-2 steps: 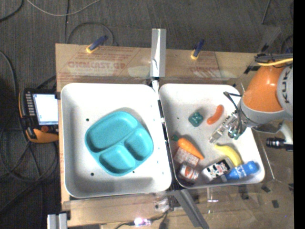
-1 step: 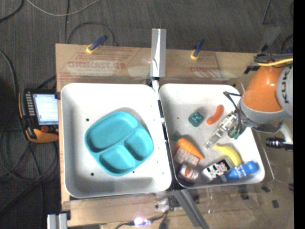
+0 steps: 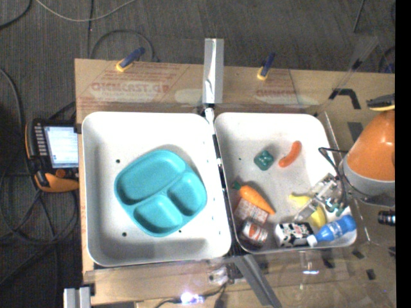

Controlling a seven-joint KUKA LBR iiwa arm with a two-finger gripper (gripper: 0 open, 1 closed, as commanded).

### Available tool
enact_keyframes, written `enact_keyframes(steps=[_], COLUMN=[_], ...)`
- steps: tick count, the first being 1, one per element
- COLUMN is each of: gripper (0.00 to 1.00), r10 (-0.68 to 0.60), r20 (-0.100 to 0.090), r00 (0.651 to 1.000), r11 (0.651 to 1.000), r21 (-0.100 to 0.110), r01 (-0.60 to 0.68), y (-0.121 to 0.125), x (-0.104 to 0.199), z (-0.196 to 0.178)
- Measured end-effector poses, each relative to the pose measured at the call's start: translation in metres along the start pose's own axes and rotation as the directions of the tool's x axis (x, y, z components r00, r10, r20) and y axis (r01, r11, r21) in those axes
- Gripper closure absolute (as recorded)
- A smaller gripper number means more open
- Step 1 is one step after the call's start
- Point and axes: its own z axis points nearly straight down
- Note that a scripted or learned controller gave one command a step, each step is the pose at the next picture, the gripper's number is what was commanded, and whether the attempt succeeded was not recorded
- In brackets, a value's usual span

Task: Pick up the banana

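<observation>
Dark carpet strewn with cables surrounds the table (image 3: pixel 148 85), which carries two shallow white bins side by side.

Near edge, right bin (image 3: pixel 270 124): a blue-capped bottle (image 3: pixel 332 230), a small black-and-white carton (image 3: pixel 292 233) and a can (image 3: pixel 252 231) lie along the front wall. Just behind them sits the banana (image 3: pixel 307 205), partly covered by the pincer (image 3: pixel 323 194). Its yellow body appears to run from upper left to lower right, though the overlap makes the long axis uncertain. The banana lies directly under and slightly left of the pincer, touching or nearly so. Whether the fingers are parted or closed cannot be determined.

An orange carrot (image 3: pixel 257 197) lies left of the banana, near the divider.

Farther back: a green block (image 3: pixel 263 160) and a red-orange sausage shape (image 3: pixel 290 153), well apart from the pincer.

Left bin (image 3: pixel 96 172): a turquoise divided plate (image 3: pixel 160 191).

Arm pose: the arm (image 3: pixel 376 156) enters from the right, orange band above the bin's right wall, wrist angled down and to the left toward the front right corner.
</observation>
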Motion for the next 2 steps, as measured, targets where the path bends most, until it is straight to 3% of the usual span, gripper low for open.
enact_keyframes(steps=[1, 2], gripper=[1.00, 1.00], r10=[0.000, -0.151], r20=[-0.004, -0.021], r00=[1.000, 0.988], r11=[1.000, 0.989], r21=[-0.003, 0.004], r01=[0.000, 0.151], y=[0.002, 0.096], x=[0.000, 0.007], z=[-0.008, -0.109])
